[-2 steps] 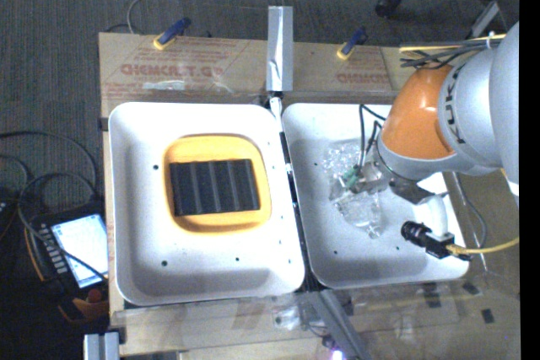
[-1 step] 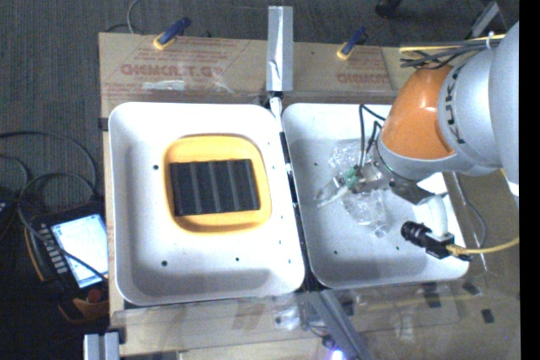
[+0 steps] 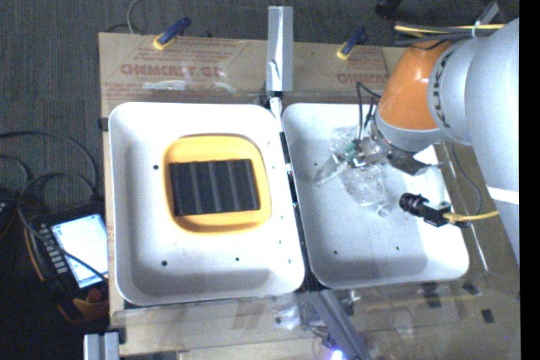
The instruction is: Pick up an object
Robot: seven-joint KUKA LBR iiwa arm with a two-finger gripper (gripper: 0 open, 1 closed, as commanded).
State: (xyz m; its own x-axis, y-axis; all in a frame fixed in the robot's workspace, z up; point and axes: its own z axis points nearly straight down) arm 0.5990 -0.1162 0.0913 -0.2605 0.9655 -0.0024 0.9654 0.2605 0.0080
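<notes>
Plastic wrapper (image 3: 364, 173) lay crumpled in the right bin (image 3: 384, 261), under our gripper (image 3: 361, 152); whether it gripped, we couldn't tell.

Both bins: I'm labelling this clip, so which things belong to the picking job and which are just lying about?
Job:
- gripper, low in the right bin
- clear plastic object beneath it
- yellow tray with dark slats, left bin

Lying about:
- blue clamps
- handheld screen on the floor

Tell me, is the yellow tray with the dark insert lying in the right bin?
No. The yellow tray lies in the left bin, while the arm reaches down into the right bin.
</notes>
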